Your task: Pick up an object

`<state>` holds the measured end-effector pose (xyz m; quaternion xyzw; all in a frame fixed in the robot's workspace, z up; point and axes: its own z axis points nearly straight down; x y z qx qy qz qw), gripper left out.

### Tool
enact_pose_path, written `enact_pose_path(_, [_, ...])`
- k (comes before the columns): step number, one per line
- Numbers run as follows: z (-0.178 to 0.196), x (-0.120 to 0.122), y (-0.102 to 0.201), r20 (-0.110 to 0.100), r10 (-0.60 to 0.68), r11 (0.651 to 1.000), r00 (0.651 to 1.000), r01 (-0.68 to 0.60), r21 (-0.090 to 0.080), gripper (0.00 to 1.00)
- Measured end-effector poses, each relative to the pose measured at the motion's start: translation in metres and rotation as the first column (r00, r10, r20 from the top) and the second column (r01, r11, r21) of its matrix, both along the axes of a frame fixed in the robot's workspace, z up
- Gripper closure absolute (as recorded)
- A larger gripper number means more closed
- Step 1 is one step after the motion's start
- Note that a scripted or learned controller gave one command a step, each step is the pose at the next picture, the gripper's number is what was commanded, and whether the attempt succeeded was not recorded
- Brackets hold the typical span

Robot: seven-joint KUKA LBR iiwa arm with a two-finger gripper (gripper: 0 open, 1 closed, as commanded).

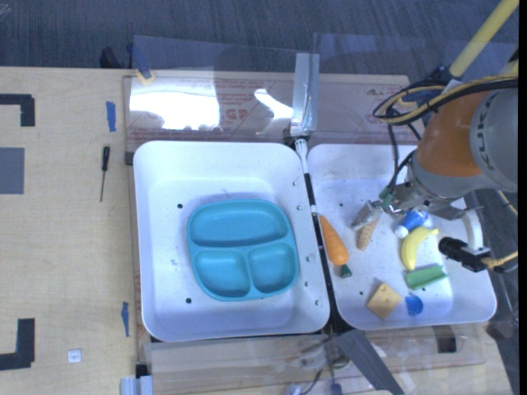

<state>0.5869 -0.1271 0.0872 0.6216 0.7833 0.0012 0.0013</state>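
Observation:
The right bin (pixel 469 307) holds several toy foods: an orange carrot (pixel 333 240) by its left wall, a small tan piece (pixel 365 236), a yellow banana (pixel 416 246), a green piece (pixel 426 276), a tan wedge (pixel 383 299), a small blue piece (pixel 414 305) and a blue-and-white piece (pixel 414 219). My gripper (pixel 369 213) hangs low over the bin's middle. It is just above the tan piece and left of the banana. I see nothing held in it.
The left bin (pixel 156 179) carries a teal divided plate (pixel 241 248). A metal divider post (pixel 304 97) rises behind the bins. The arm's orange band (pixel 449 142) and cables overhang the right bin's far right corner. A screwdriver (pixel 104 171) lies on the bench at left.

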Motion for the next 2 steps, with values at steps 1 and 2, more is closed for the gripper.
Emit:
enact_pose_path(1, [0.013,0.002,0.0,0.008,-0.001,1.0,1.0,0.001,-0.002,1.0])
enact_pose_path(2, [0.101,0.018,0.064,0.005,-0.115,0.993,0.993,0.115,0.002,1.0])
